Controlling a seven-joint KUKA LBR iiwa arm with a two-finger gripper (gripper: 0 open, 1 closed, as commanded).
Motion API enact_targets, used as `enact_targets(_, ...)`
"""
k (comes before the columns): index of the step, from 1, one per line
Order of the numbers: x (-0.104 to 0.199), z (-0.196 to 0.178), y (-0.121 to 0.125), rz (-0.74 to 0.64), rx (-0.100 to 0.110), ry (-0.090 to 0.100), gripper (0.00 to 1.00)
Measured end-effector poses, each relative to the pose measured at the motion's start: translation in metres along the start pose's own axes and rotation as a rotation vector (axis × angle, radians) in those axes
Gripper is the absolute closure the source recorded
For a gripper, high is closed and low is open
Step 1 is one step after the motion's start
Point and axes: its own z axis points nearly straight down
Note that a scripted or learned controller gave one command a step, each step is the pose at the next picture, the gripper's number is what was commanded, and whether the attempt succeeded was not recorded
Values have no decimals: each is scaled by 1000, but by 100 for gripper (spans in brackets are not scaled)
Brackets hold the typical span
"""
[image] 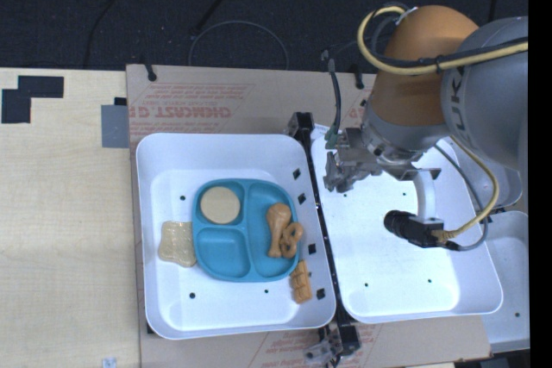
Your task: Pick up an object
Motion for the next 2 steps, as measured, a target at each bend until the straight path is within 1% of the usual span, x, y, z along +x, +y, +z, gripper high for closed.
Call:
enact_targets(1,49,-1,-1,-1,-2,0,100)
enact_targets(2,96,21,4,0,1,-1,100)
